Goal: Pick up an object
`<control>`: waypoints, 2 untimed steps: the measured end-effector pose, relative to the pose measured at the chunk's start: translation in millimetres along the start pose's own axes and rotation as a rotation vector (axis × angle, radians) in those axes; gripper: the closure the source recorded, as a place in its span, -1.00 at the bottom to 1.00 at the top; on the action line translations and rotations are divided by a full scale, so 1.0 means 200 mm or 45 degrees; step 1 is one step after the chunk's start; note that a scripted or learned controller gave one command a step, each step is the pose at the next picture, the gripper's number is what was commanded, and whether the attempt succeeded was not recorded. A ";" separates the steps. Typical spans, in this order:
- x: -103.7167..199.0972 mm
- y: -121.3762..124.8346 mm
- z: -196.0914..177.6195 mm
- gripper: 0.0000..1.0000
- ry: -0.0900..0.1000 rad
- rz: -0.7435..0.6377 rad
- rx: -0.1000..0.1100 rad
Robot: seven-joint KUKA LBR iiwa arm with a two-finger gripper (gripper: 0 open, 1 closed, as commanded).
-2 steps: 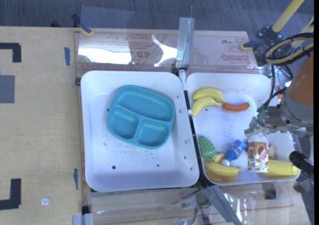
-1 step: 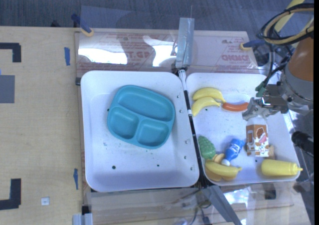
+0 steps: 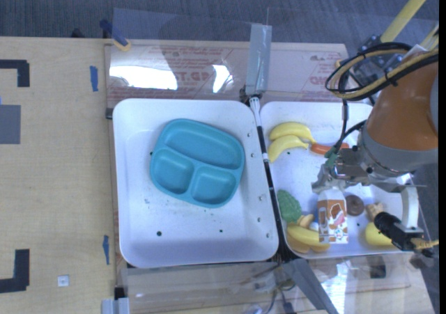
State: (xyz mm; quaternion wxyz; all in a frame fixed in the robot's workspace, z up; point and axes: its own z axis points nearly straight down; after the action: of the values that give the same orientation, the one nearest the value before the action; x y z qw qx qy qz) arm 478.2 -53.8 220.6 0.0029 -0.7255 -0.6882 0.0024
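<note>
My gripper hangs over the middle of the right bin, under the grey and orange wrist. Just in front of it stands a small white and orange carton, its top right at the gripper's tip; whether they touch I cannot tell. Two yellow bananas lie at the bin's back left, with an orange carrot beside them. A green leafy piece and another banana lie left of the carton. A brown round item and a yellow item sit to its right.
The left bin holds a blue divided plate. A raised divider separates the two bins. Cables loop above the arm at the right. A clear panel stands behind the bins.
</note>
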 end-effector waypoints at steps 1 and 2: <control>0.24 0.17 0.01 1.00 -0.002 -0.247 -0.011; 0.29 -0.01 -0.05 1.00 -0.001 -0.367 -0.006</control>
State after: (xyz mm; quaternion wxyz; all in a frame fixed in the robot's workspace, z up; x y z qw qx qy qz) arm 479.4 3.3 231.4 0.0013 -0.6191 -0.7853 0.0005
